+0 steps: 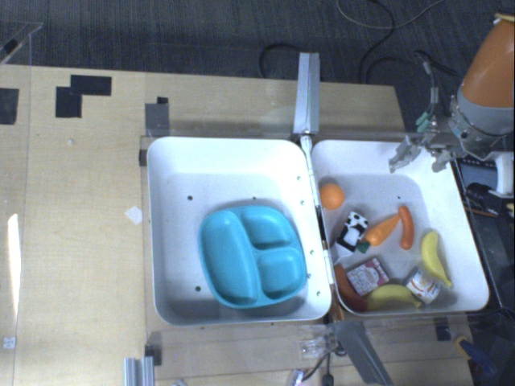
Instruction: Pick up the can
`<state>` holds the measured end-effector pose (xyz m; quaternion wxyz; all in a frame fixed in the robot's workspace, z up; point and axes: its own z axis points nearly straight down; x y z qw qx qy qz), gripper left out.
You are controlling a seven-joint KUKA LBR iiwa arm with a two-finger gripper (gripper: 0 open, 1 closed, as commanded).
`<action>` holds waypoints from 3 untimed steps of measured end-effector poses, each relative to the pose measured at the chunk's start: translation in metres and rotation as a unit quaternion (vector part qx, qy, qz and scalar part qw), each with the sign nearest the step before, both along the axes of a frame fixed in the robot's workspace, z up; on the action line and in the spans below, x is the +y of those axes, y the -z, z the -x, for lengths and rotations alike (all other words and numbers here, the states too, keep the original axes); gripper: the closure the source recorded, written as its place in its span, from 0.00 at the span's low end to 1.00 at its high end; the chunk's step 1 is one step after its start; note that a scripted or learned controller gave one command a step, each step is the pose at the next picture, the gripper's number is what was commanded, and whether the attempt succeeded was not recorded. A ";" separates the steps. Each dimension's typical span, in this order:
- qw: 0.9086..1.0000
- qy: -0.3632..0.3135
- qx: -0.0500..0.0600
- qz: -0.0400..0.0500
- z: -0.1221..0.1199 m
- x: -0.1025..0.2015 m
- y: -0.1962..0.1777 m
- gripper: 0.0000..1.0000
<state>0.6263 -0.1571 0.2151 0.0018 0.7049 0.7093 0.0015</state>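
Observation:
The can point(422, 286) is small and silver-white with a printed label. It lies on its side near the front right corner of the right bin point(475, 292), between two bananas. My gripper point(419, 157) hangs over the back edge of that bin, far behind the can. Its two fingers are spread, so it is open, and nothing sits between them.
The right bin also holds an orange ball point(331, 195), a black-and-white toy point(351, 230), a carrot point(382, 229), a red pepper point(406, 226), two bananas point(432, 257) point(394, 296) and a red packet point(366, 277). A blue divided plate point(252, 254) lies in the left bin point(173, 175).

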 end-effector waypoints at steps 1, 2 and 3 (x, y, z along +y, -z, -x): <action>0.998 -0.071 0.000 0.001 0.066 -0.037 0.087 0.00; 0.998 -0.061 -0.003 0.001 0.136 -0.038 0.126 0.00; 0.998 -0.063 -0.007 0.002 0.133 -0.037 0.113 1.00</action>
